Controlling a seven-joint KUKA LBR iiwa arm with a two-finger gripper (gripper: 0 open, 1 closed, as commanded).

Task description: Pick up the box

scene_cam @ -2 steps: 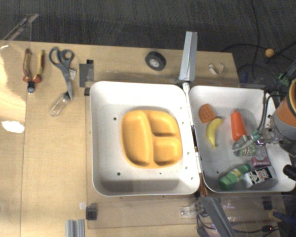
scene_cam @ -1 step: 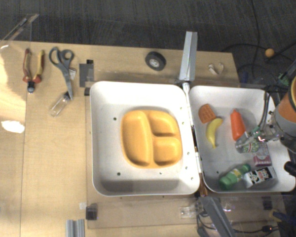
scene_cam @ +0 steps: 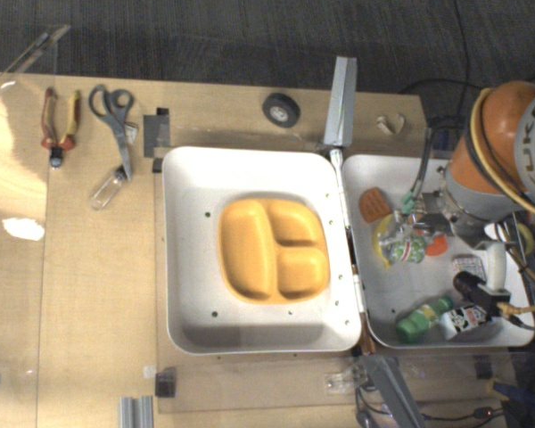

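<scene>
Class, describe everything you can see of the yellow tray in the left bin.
The yellow tray looks like smooth, glossy plastic with rounded corners. It has three compartments: one long one on its left side and two smaller ones on its right. It lies flat, roughly in the middle of the left bin, resting on the bin's white floor. Nothing else touches it.

A yellow three-compartment plastic tray [scene_cam: 273,249] lies in the left white bin [scene_cam: 187,239]; the grey, orange-banded arm [scene_cam: 504,150] hangs over the cluttered right white bin [scene_cam: 374,324].
</scene>
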